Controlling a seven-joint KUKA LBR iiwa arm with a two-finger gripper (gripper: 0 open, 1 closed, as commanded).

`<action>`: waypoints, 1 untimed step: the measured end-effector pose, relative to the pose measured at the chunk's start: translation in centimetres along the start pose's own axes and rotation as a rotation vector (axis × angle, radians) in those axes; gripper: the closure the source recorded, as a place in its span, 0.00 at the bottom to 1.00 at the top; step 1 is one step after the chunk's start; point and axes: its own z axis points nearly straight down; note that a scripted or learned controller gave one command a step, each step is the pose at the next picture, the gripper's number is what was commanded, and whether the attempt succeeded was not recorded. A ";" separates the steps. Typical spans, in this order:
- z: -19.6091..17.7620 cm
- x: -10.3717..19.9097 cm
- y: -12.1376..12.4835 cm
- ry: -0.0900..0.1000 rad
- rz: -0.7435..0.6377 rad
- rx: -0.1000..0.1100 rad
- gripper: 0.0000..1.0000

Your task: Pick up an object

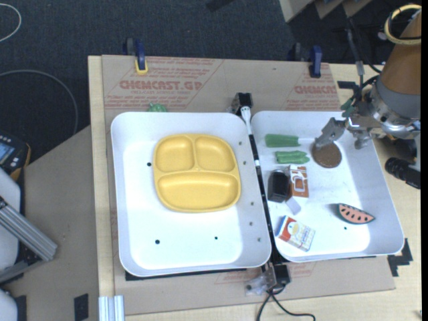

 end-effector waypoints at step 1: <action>12.3 2.7 -5.6 0.004 0.004 -0.006 0.00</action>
